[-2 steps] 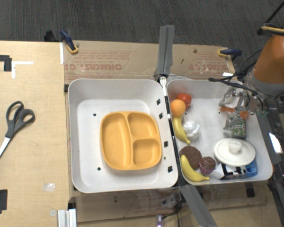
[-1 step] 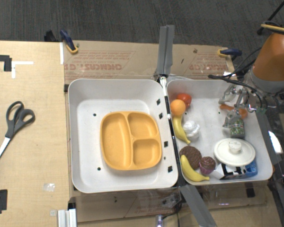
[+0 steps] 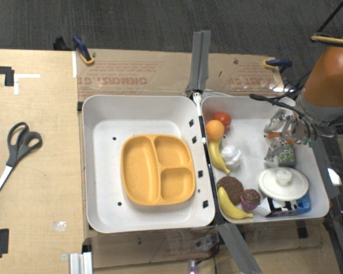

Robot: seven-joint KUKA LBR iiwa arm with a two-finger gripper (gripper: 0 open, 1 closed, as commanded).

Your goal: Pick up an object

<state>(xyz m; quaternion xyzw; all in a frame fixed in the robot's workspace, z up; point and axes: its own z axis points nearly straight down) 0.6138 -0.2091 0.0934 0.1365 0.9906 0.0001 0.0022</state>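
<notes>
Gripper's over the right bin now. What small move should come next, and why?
Probably a short descent straight down. The gripper hovers at the right bin's right side, just above a small green-speckled object, with the white lid close in front. Nothing shows between its fingers, so no pick has happened yet.

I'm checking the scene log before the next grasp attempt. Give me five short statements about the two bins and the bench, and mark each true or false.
1. The yellow divided plate lies in the left bin. True.
2. Two bananas lie in the right bin. True: one banana below the orange, another banana near the front wall.
3. The scissors lie in the right bin. False: they lie on the bench, left of both bins.
4. The gripper hangs over the left bin. False: it is over the right bin's right side.
5. The white lid sits on the divided plate. False: it is in the right bin.
</notes>
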